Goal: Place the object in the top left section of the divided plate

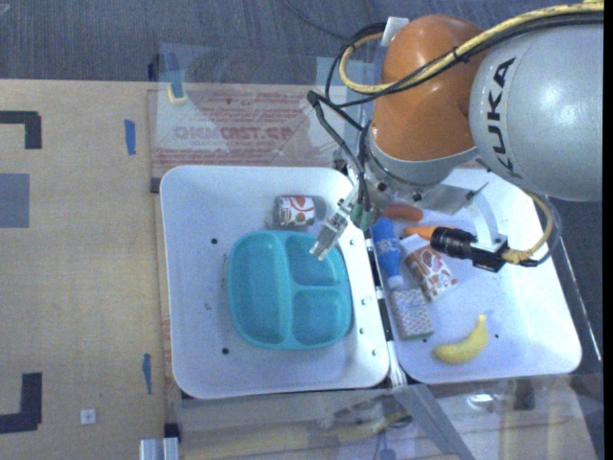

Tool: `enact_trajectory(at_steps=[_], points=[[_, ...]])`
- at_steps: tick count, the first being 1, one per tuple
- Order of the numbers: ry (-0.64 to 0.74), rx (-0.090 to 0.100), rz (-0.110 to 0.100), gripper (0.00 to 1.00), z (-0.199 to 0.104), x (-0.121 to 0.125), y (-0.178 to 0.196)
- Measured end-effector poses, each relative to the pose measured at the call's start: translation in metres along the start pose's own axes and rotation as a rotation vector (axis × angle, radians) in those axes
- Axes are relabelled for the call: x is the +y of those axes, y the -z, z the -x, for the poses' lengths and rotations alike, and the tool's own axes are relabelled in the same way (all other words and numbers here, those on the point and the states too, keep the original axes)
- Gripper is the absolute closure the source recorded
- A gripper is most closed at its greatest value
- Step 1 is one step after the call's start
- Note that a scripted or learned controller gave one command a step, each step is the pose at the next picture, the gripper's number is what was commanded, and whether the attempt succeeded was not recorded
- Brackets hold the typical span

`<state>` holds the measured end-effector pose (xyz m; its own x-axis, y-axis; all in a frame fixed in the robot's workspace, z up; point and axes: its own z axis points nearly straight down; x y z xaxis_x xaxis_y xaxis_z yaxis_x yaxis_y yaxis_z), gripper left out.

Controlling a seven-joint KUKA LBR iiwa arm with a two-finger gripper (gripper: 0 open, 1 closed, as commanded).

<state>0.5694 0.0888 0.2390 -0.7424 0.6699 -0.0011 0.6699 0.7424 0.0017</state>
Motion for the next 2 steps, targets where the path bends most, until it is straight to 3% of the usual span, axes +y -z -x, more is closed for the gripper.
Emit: enact_trajectory(at_steps=[1, 2], points=[[-0.157, 0.001, -0.001, 0.00, -0.044, -0.086, -0.030], [0.194, -0.001, 0.001, 0.00, -0.006, -0.004, 0.056]])
